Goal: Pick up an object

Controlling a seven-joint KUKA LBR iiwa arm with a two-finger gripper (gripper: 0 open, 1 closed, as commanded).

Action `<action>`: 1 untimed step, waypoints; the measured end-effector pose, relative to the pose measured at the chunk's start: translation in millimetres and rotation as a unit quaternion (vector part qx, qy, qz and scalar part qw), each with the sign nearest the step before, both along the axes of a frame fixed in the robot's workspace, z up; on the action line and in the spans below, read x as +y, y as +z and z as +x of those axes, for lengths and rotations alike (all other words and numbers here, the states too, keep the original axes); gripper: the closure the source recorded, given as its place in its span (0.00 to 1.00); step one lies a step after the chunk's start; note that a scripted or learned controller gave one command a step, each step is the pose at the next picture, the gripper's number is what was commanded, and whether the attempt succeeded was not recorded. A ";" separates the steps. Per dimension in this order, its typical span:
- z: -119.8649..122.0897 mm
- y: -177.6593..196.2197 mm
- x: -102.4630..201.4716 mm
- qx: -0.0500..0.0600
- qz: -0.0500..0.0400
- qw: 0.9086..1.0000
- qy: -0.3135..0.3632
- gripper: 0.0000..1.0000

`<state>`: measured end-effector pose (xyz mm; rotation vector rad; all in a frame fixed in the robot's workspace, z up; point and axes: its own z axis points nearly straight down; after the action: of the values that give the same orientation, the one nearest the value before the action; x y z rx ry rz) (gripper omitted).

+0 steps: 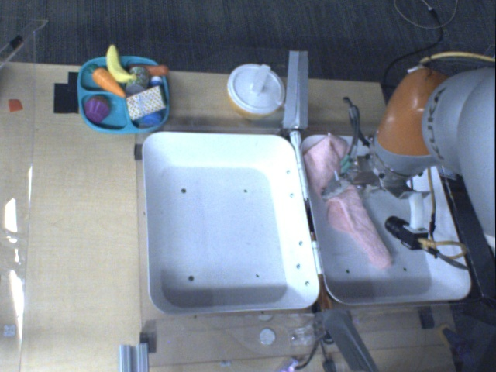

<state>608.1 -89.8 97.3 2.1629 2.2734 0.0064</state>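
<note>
Wooden tabletop [77, 231] carries two bins, and in the right bin [403, 285] the claw [346, 178] presses on a pink cloth [353, 215], grip state unclear, so limp fabric may slip free on lifting

My desk [70, 231] is pale wood under even light — beyond its far edge lies dark grey carpet [194, 10] with a thin cable [425, 10] looped on it. A blue tray [124, 93] of toy food sits far left, a white lidded tub [256, 90] beside it.
</note>
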 end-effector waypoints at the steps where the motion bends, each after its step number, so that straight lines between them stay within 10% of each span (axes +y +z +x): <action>1: -54.2 -7.2 -17.2 -0.004 -0.001 1.000 -0.008 0.00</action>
<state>553.8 -107.0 90.1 2.1750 2.2511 0.0137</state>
